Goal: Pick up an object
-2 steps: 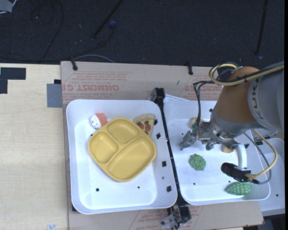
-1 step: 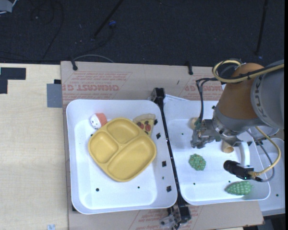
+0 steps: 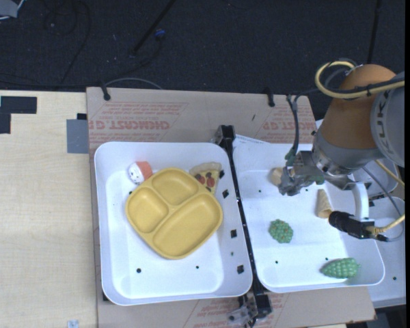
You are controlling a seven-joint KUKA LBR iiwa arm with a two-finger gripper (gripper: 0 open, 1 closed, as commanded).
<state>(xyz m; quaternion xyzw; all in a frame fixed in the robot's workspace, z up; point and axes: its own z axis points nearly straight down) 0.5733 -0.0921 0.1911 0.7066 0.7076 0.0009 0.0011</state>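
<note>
My gripper (image 3: 292,182) hangs low over the upper part of the right bin (image 3: 307,279), beside a small tan object (image 3: 277,175) at its left. Its finger state is hidden from this angle. In the same bin lie a green broccoli piece (image 3: 281,231), a light green bumpy item (image 3: 340,268) near the front right corner, and a tan cone-shaped piece (image 3: 323,203) just right of the gripper.
The left bin (image 3: 123,279) holds a yellow divided plate (image 3: 174,212), a pizza slice toy (image 3: 206,176) and a small orange and white object (image 3: 139,172). A black divider (image 3: 238,214) runs between the bins. A black cable part (image 3: 350,225) hangs over the right bin.
</note>
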